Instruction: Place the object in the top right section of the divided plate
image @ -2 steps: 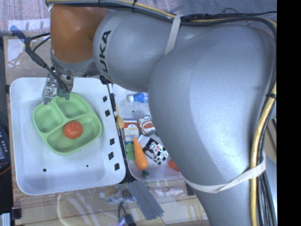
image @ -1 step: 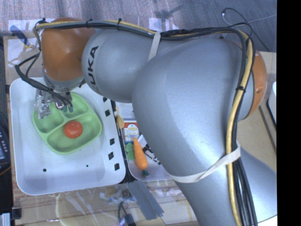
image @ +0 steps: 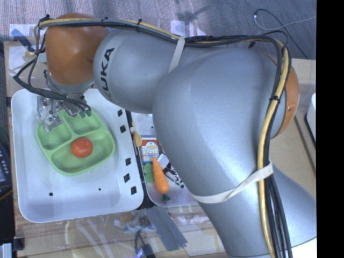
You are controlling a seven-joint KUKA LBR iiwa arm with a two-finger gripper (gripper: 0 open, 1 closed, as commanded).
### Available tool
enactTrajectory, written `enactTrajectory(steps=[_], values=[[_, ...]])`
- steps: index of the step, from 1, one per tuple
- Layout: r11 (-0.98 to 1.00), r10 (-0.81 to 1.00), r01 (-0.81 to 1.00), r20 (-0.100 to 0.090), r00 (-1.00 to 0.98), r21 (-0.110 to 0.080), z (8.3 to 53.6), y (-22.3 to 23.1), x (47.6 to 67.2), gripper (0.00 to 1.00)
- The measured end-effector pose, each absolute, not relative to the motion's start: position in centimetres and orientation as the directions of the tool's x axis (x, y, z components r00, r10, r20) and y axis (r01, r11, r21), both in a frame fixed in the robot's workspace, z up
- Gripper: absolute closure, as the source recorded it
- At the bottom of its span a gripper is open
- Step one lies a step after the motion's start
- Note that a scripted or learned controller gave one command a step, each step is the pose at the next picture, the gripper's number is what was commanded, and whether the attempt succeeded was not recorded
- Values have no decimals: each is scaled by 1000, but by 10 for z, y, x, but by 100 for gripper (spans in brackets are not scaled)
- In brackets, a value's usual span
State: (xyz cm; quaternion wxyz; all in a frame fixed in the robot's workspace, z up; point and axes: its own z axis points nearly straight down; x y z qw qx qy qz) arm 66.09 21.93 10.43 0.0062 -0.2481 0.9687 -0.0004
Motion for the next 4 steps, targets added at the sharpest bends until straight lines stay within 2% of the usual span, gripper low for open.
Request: enactTrajectory(steps=[1,2,3,4], values=[[808,-589,-589,-12,-808,-2,96,174,614,100],[555,-832,-832,-5,-555,-2,94,200,623,100],[676,-737,-737,-17,-676,-1,96,174,579,100],[983,-183,-183,2,-983,0,135,193,518,100]])
